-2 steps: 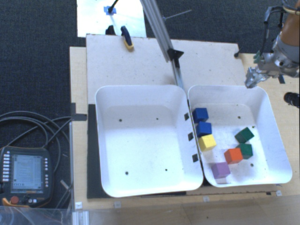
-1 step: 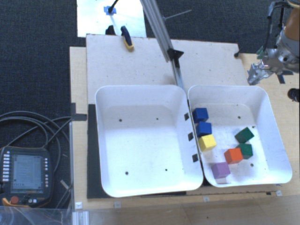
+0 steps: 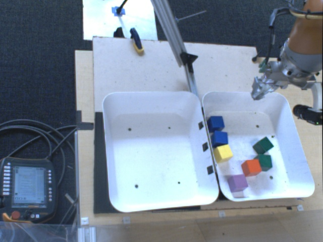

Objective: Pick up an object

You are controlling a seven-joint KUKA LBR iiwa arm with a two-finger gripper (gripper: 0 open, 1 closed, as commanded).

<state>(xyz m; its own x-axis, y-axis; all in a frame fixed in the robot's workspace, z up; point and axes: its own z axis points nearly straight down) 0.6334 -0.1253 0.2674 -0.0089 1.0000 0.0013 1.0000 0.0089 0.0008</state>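
Note:
The right bin holds several small blocks. Two blue blocks lie near its left wall, with a yellow block just below them. Toward the front sit an orange block and a purple block. Two dark green blocks rest at the middle right. My gripper hangs over the bin's far rim, above and well behind the blocks, with nothing seen in it. Its fingertips are too small to read.
The left bin stands beside the right one. A slanted metal pole crosses the back of the bench down to the bins' divide. A blue and yellow tool lies at the back left. A teach pendant with cables sits at the lower left.

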